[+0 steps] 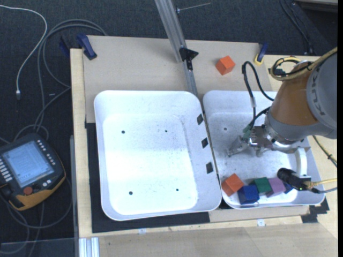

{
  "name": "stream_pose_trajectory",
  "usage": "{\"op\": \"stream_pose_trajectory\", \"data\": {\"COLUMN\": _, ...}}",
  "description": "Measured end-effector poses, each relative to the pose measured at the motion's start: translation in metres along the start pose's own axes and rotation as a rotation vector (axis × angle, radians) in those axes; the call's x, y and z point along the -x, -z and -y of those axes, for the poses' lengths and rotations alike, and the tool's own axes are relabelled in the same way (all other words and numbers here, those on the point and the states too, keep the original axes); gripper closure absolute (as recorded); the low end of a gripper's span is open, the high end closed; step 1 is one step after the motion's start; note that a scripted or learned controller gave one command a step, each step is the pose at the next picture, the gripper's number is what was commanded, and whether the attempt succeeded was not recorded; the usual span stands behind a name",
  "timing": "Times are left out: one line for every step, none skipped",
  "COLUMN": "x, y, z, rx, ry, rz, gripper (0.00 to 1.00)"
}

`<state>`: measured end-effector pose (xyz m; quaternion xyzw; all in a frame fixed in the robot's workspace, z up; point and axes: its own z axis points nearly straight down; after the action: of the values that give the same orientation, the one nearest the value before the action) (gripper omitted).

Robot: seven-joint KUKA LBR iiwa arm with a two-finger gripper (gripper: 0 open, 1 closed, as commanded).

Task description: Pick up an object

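Four blocks lie in a row along the front wall of the right bin (230, 103): orange (232, 183), blue (248, 194), green (262, 185) and purple (276, 186). My gripper (247, 146) hangs over the middle of this bin, behind the blocks and apart from them. Its fingers (233, 151) are spread open with nothing between them. The grey and orange arm comes in from the right and covers the bin's right side.
The left bin (107, 111) lies beside the right one. A second orange block (225, 65) sits on the bench behind the bins. A slanted metal pole (170, 20) rises at the back, and a teach pendant (27, 167) lies on the floor to the left.
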<state>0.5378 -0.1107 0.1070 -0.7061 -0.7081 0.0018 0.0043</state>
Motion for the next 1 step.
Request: {"op": "stream_pose_trajectory", "data": {"x": 0.0010, "y": 0.0153, "z": -0.0020, "rx": 0.010, "ry": -0.003, "rz": 0.002, "gripper": 1.00}}
